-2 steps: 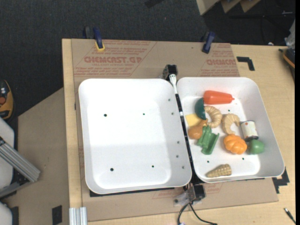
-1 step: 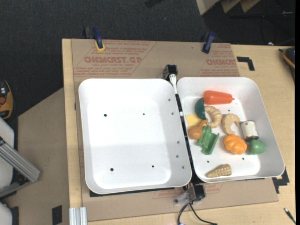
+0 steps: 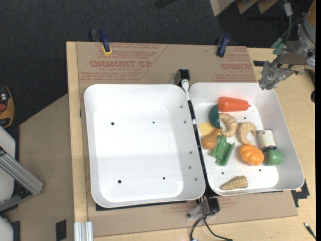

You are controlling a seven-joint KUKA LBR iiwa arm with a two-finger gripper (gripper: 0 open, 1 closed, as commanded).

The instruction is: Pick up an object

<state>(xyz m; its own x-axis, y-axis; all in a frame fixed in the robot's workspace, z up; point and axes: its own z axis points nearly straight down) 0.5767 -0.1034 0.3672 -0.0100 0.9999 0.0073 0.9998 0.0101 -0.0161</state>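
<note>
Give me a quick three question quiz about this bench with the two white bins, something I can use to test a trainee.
1. True or false: the toy carrot lies in the right bin.
2. Which item lies nearest the camera view's bottom edge? A) the green ball B) the waffle cone C) the orange
3. Fill in: the gripper hangs above the right bin's far ______ corner.

Key: 1 true; 2 B; 3 right.
</note>
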